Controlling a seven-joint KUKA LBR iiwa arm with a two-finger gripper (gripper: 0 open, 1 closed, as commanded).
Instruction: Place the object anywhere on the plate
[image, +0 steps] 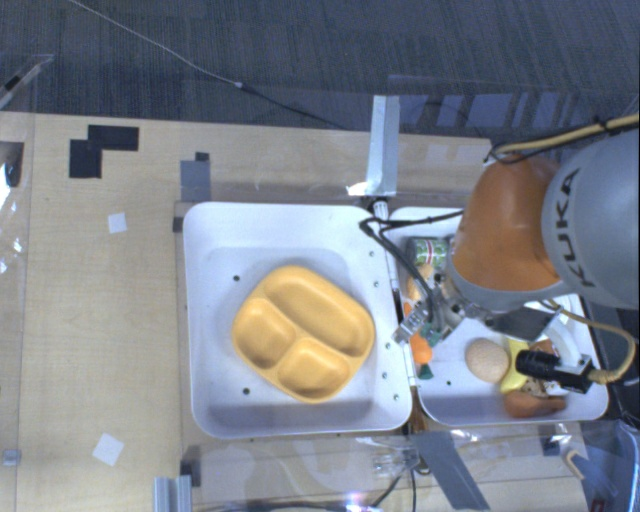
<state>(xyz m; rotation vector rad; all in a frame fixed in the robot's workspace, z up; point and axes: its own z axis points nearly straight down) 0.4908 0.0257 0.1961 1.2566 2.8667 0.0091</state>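
the yellow divided plate (303, 331) lies in the left bin (205, 400), centre of frame. the arm (520, 230) covers the right bin (590, 405); its gripper (425, 325) sits low at the bin's left edge, grip state unclear. a beige egg-like object (487, 360) rests at lower right among other items.

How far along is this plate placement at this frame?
Nothing looks done: the yellow plate in the left bin carries no object. In hand: the arm is over the right bin, among its items. Left: grasp, carry across, set down.
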